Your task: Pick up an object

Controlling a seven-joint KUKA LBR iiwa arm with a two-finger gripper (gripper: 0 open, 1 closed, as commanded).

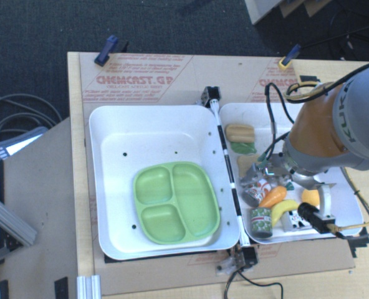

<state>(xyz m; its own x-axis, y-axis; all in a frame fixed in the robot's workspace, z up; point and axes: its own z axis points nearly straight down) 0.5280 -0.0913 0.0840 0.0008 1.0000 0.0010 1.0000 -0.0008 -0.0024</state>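
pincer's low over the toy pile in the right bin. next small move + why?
Probably lift straight up a little and check the grasp. The pincer sits low in the right bin amid crowded toys: carrot, banana, can. The wrist hides its tips, so a hold can't be confirmed. The green tray in the left bin isn't involved.

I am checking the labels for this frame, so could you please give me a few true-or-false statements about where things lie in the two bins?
1. The green divided plate lies in the left bin. True.
2. The toy carrot lies on the green plate. False: it lies in the right bin, among other items.
3. The arm reaches over the right bin. True.
4. The toy banana lies outside both bins. False: it lies in the right bin, beside the carrot.
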